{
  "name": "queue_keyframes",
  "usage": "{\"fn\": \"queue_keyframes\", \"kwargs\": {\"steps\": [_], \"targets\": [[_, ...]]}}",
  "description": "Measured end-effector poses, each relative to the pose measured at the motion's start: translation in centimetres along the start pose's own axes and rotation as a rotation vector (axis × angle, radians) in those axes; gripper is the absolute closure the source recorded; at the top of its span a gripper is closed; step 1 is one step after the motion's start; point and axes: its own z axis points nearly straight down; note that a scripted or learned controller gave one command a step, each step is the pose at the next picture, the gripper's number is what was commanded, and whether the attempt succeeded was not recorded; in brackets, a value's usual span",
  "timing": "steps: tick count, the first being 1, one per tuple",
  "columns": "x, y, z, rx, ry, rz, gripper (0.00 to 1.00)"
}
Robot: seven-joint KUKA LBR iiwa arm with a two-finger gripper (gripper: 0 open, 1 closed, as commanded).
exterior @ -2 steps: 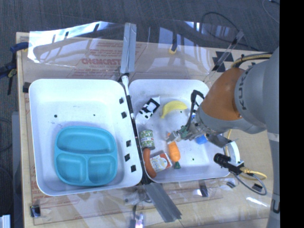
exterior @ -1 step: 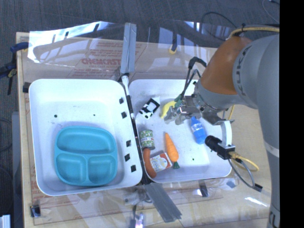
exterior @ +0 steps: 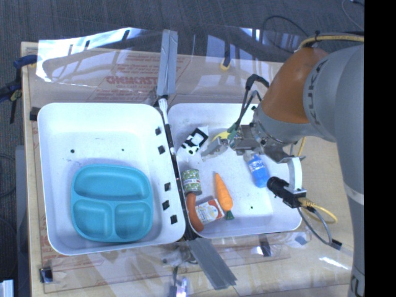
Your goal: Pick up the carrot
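— Start from the left: what's there?

— The left bin (exterior: 55, 166) carries a blue divided tray (exterior: 112, 203). Cross the divider and the right bin (exterior: 185, 117) holds a small green-labelled can (exterior: 192, 181), a red-and-white packet (exterior: 208, 211), then the carrot (exterior: 223, 192) (orange, lying flat on the bin floor, near the front wall).

— How does it lie from the gripper?

— Below it in the camera view, slightly left. Its long axis runs nearly up-down in the picture, leafy end toward the front edge. The gripper (exterior: 218, 143) hovers above it in the frame, apart from it, nothing visibly pinched; whether its tips are spread I cannot tell.

— And the arm?

— It (exterior: 322, 91) reaches in from the right, orange band (exterior: 288, 91) over the bin, a blue bottle (exterior: 257, 169) just under the wrist
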Motion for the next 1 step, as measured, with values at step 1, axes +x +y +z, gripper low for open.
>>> {"fn": "queue_keyframes", "kwargs": {"steps": [1], "targets": [[0.77,-5.3,11.43,0.0,-0.004,-0.011,0.0]]}}
